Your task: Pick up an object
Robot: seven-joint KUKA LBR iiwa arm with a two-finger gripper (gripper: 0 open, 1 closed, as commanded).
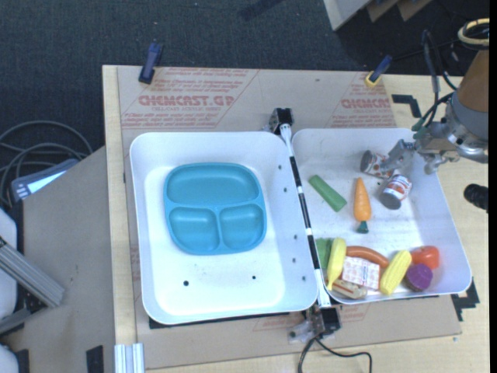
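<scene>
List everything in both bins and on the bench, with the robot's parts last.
left bin: 1, white, bench left
divided tray: 1, blue, inside left bin
right bin: 1, white, bench right
green piece: 1, right bin upper left
carrot: 1, orange, right bin centre
can: 1, red-white, beside carrot
corn cobs: 2, yellow, near edge
sausage: 1, orange, between cobs
purple piece: 1, near right corner
clamps: 2, blue, bench far edge
gripper: 1, grey, over right bin's far side

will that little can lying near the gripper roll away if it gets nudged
Probably. The small can lies on its side on the smooth white bin floor, so its round body would likely roll. It looks light, so a glancing touch from the gripper may send it toward the carrot.
</scene>
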